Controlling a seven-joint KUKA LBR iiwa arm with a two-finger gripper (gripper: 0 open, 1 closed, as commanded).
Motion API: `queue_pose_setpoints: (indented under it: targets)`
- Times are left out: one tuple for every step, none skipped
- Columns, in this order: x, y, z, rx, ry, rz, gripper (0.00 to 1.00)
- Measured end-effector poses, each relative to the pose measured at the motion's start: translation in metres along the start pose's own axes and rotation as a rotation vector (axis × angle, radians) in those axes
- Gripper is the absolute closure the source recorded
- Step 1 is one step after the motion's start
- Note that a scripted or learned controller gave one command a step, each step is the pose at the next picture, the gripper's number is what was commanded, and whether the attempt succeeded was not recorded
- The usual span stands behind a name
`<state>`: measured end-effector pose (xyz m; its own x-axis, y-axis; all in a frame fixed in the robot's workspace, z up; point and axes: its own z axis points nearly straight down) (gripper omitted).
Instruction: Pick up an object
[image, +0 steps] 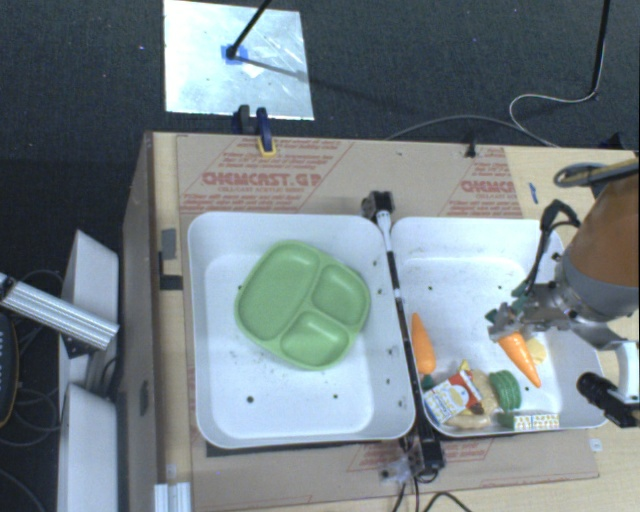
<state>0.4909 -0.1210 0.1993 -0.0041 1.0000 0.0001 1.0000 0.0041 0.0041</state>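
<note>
Toys crowd the near edge of the right bin (470, 250): a small packet (452, 398) with red and white print, a green piece (505, 388) beside it, and a flat checked strip (535, 422) at the rim. Just above them lies an orange carrot (521, 357), and that is the thing I judge I am after. My claw (515, 318) sits right over its upper end, close enough that it seems to touch, though I cannot tell whether my fingers are spread or pressed together, nor whether the carrot is between them.

What matters is how the carrot lies: its long axis slants from my claw down and to the right, toward the near rim, so the thick end is under me and the tip points away. A grip across that slant, not along it, would suit best, I think.

A second carrot (423, 345) lies well apart by the dividing wall. The left bin (215, 300) carries a green plate (303, 303) on the table (300, 175).
</note>
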Motion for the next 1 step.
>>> queue_pose_setpoints:
  targets:
    - [0.0790,-0.0033,-0.0155,0.002,0.001,0.000,1.00]
